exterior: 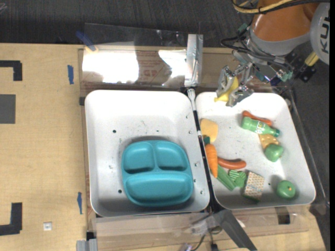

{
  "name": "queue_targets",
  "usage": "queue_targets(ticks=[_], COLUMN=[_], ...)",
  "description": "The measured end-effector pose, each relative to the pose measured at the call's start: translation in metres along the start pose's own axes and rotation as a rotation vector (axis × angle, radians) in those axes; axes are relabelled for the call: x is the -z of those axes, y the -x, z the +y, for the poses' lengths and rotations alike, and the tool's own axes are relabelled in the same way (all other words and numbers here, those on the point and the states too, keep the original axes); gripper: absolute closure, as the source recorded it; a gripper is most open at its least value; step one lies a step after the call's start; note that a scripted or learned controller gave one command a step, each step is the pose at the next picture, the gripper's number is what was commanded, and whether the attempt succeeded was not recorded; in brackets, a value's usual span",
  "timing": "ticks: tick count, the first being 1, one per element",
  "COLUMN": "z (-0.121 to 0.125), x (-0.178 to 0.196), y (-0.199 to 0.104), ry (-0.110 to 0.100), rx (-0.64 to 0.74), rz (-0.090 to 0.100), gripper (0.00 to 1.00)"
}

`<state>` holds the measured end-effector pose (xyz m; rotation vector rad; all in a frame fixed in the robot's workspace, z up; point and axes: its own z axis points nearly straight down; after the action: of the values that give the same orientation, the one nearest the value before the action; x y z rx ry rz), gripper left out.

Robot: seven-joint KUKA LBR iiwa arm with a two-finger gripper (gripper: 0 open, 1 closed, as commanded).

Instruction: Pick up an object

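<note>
My gripper [234, 89] hangs over the far left corner of the right bin [303, 156]. It is shut on a small yellow toy [224, 94], banana-like, which pokes out between the fingers and looks lifted off the bin floor. Loose toys lie in the same bin: a green bottle with an orange strip [258, 124], a yellow-green pear [272, 147], a pale orange piece [209, 127], a carrot [211, 160], a red sausage [231, 163], a green leafy piece [233, 178], a speckled cracker [255, 183] and a green ball [286, 189].
The left bin [104, 114] holds a teal divided tray [156, 172] at its near side. A clear plastic sheet and a metal bracket [193, 61] stand behind the bins. Cables and the arm's orange band [282, 14] sit above the right bin's far edge.
</note>
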<state>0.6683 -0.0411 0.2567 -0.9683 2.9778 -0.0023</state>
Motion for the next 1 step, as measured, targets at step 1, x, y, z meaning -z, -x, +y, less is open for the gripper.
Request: queue_targets(ticks=[1], z=[-0.0226], x=[0.0135], y=[-0.0163], ry=[0.0], rx=[0.188], rz=[0.0], gripper=[1.0])
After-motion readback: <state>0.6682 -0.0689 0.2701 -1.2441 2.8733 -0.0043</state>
